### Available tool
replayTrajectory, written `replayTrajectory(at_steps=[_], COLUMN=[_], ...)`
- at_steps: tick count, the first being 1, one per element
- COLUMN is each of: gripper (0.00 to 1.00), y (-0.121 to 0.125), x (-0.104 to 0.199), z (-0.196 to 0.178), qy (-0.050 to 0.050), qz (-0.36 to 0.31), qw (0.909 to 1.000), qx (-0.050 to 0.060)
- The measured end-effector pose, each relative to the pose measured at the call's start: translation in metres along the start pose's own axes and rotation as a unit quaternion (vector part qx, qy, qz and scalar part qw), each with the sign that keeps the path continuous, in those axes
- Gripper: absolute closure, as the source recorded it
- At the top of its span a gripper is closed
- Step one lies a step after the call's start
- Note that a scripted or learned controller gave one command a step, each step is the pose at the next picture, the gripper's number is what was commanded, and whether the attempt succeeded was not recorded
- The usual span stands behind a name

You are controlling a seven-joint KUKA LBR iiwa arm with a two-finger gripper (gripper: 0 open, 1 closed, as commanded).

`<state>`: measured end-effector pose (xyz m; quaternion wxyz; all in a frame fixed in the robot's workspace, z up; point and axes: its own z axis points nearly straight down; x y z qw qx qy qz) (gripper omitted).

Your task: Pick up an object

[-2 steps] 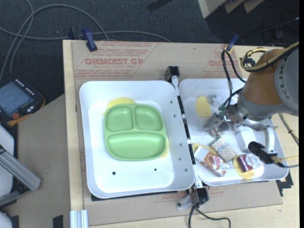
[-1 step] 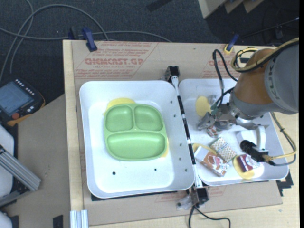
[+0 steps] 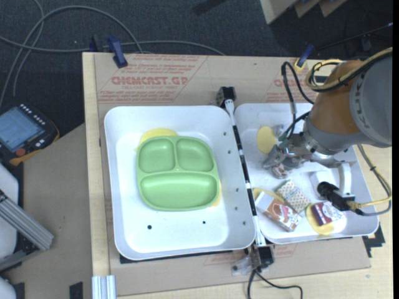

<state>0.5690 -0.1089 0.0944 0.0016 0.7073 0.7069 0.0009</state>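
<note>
Reaching into the right bin (image 3: 365, 229), low over small items: yellow piece (image 3: 266, 138), patterned packet (image 3: 293, 195), snack box (image 3: 280, 212). Jaw state: cannot tell. Nothing visibly lifted; pick pending.

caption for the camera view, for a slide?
KUKA arm's gripper low in the right bin among small packaged items; green divided tray lies in the left bin.
</note>
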Motion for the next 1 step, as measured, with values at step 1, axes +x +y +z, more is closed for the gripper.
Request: replayTrajectory(at_steps=[1], gripper=[1.0], y=[0.0027], x=[0.1175], z=[-0.1322], qy=[0.001], qz=[-0.001], qw=[1.0], qx=[0.001])
